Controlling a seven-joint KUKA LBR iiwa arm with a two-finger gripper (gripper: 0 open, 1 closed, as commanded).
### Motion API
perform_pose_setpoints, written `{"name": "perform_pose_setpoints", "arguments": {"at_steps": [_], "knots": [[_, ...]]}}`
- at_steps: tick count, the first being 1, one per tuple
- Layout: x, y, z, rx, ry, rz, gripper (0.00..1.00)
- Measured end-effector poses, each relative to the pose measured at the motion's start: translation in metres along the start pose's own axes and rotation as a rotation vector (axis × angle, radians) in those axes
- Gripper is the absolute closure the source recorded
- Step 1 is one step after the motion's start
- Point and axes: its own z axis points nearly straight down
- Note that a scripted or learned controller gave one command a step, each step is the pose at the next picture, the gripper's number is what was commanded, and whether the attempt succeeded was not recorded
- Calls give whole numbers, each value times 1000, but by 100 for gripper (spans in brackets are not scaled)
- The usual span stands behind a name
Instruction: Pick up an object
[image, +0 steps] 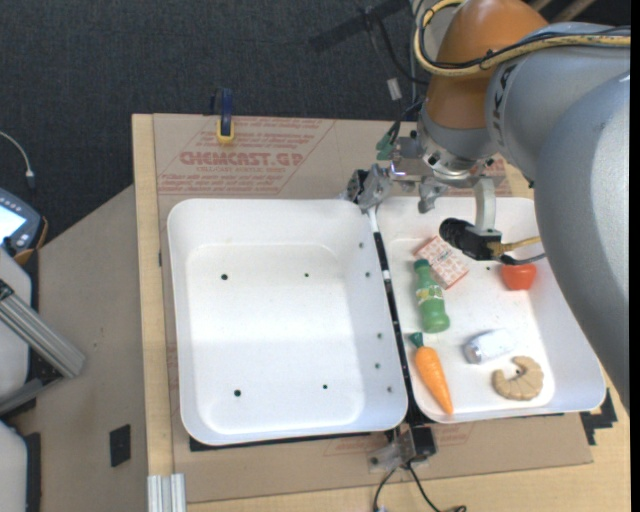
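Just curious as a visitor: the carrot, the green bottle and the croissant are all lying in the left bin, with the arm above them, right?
Not quite. The camera view shows the carrot, the green bottle and the croissant lying in the right bin, not the left bin. The arm does reach in above them.

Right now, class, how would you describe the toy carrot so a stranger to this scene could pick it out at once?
Look at the right-hand white bin, the one holding the toys. Along its left wall, near the front edge, lies the toy carrot, just below the green bottle. It is the only long orange cone with a green tip, unlike the pale croissant beside it.
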Motion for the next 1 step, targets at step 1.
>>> {"name": "perform_pose_setpoints", "arguments": {"at_steps": [1], "knots": [[-18,-56,7,19,0,9,0]]}}
